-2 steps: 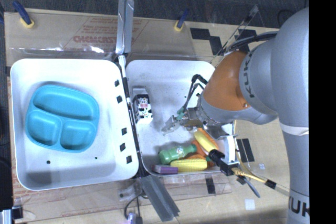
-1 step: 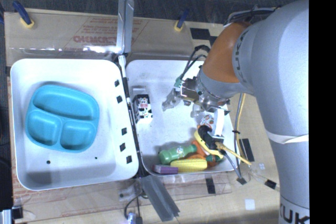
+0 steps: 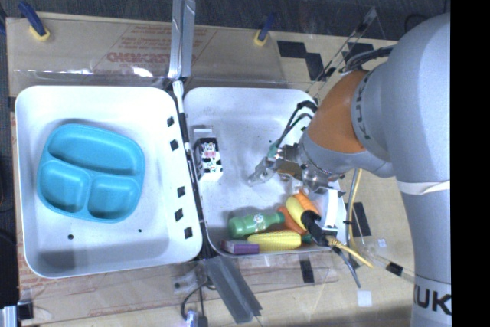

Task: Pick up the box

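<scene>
While arm reaches in | box label unreadable | "CHEMCAST" on bench

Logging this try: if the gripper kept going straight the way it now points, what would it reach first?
The gripper points toward the view's left across the right bin. First in that line looks to be the small box by the divider, with bare bin floor between. Its height above the floor is unclear, so it might pass over it.

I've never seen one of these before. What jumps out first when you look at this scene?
The big grey arm with its orange band, reaching from the right over the right bin. Then the bright blue divided tray in the left bin, and the colourful toy food along the right bin's near edge.
</scene>
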Available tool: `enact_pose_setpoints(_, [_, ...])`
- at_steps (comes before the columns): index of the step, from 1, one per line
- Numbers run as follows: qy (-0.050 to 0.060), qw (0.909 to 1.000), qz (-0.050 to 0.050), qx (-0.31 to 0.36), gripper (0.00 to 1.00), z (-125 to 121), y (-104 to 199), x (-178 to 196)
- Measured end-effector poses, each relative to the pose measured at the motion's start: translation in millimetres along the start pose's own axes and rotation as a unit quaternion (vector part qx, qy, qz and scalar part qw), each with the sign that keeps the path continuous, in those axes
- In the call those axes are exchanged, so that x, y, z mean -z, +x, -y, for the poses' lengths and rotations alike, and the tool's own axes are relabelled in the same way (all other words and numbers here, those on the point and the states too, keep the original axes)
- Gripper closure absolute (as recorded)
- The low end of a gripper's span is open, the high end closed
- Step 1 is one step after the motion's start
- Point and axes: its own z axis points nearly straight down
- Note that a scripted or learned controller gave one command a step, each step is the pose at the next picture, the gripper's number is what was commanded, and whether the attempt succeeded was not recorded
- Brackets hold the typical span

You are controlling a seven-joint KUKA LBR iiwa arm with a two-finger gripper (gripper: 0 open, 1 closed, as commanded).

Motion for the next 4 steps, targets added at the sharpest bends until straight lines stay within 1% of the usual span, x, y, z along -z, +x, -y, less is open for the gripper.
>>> enact_pose_setpoints(1, [-0.002, 0.9987, 0.0, -0.052, 0.0, -63.5, 57.4, 101.9])
enact_pose_setpoints(2, [0.001, 0.9989, 0.001, -0.047, 1.0, -63.1, 59.1, 110.7])
enact_pose_setpoints(3, [0.0, 1.0, 0.001, -0.001, 1.0, -17.1, 47.7, 12.7])
enact_pose_setpoints(4, [0.001, 1.0, 0.001, 0.001, 1.0, -16.8, 48.0, 22.0])
